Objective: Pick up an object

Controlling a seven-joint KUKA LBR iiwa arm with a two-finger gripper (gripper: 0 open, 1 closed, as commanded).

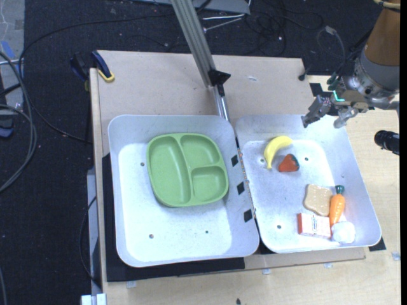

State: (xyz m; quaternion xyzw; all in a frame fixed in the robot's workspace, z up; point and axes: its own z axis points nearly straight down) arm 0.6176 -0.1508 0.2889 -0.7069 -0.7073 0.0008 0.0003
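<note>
The hand [328, 114] hangs above the right bin's [356, 170] far edge, banana [276, 149] and strawberry [289, 163] below.

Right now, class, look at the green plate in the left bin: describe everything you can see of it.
The green plate is a light green, rounded-square dish that looks like matte plastic, split by raised ridges into three sections: one long one on the left and two smaller ones on the right. It lies flat, right way up and slightly turned, in the upper middle of the left bin. Nothing sits in it or touches it besides the bin floor.
</note>
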